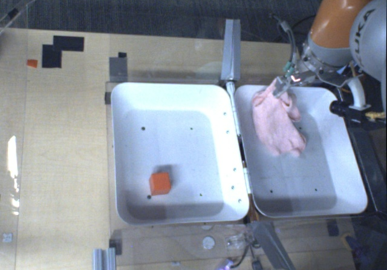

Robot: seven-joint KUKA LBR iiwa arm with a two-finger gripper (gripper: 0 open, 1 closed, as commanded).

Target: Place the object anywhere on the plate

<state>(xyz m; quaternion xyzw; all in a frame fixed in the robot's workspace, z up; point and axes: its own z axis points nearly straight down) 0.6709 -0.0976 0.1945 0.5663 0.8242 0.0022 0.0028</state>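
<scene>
Pink cloth [277, 122] dangles in the right bin [338, 196], its top corner pinched in the gripper [283, 84], fingers clenched on it, lower folds seemingly brushing the bin floor. This looks like the carry step; next it needs lifting clear and moving to a plate (none in sight). The left bin [181, 105] holds a small orange block [160, 183].

Two bins sit side by side on the tabletop [60, 160]. A block [160, 183] lies in the left bin [172, 154], lower left; a cloth [277, 122] lies in the right bin [302, 154], upper left.
</scene>
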